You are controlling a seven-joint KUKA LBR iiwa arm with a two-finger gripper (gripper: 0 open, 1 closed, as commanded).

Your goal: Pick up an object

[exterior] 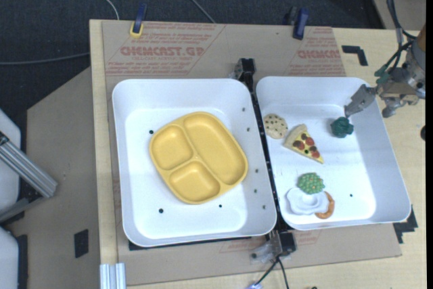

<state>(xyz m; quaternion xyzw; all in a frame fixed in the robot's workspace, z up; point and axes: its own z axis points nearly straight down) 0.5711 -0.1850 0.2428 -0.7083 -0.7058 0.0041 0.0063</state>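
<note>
Right bin (379,166): holds a cookie (275,125) by the left wall, a pizza slice (304,143) just right of it, a small green toy (342,127) toward the upper right, and near the front a cluster of a green broccoli-like piece (310,182) on a white item (304,202) with an orange-brown curl (326,208) touching its right side. Left bin (128,145): holds a yellow divided plate (197,156). Gripper (369,99): at the right bin's upper right corner, just above and right of the green toy; one grey finger (358,102) slants down toward the toy. Whether the fingers stand apart or together cannot be told, since the second finger is not distinguishable against the wrist. Nothing is seen between them. Step, as judged: approach, with no object yet lifted; the green toy looks the likeliest target. Next move calls for centring over the toy, descending to the bin floor, then closing. Obscured: the arm is cut off at the right edge; the toy's form is too small to identify; the white item's shape is partly covered by the green piece.
</note>
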